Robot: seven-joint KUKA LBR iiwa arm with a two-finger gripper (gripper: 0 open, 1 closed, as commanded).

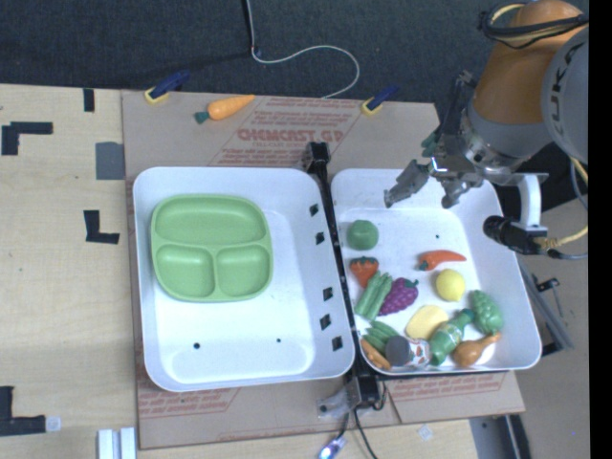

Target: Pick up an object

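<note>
Red block lettering is running across the cardboard sheet (287,127) under the bins, at about 12 o'clock from the left bin; it is too blurred to read for certain. No other writing is legible.

The cardboard is lying on a pale wooden bench (57,256) marked with dark tape shapes, and beyond the bench's far edge a dark carpeted floor (143,17) is showing, with a thin white cable (306,55) looping across it. A toy carrot (226,109) is resting on the cardboard's far edge, outside both bins.

The left bin (239,352) is holding a green divided plate (211,248) toward its 10 o'clock corner.

The right bin (421,208) is holding the toys, crowded toward 6 o'clock: a round green one (361,234), a strawberry (363,270), a green pod (373,296), purple grapes (400,295), a red chilli (441,257), a lemon (449,283), broccoli (484,311) and more pieces packed along the near wall.

The gripper (426,188) is hanging over the bin's 12 o'clock end with its two fingers spread apart and nothing between them, well apart from the toys. The round green toy is lying at about 8 o'clock from it.
</note>
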